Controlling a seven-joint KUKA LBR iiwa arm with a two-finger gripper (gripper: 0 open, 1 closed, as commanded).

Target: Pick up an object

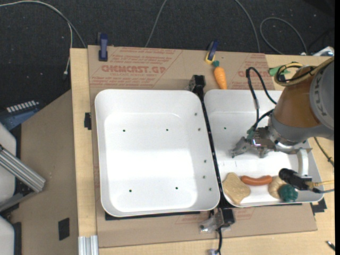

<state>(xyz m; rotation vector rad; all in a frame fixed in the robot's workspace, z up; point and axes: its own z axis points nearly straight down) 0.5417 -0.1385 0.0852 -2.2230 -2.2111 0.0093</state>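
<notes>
In the camera view, the gripper (249, 146) hangs over the right bin (228, 113), its jaws spread and gripping nothing. The nearest object, an orange sausage (256, 180), lies just toward the bin's near edge from the jaws, long axis left to right, beside a tan bread piece (236, 188).

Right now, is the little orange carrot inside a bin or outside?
Outside. The carrot lies on the brown board behind the right bin, beyond its far rim, near a blue-and-yellow clamp.
</notes>
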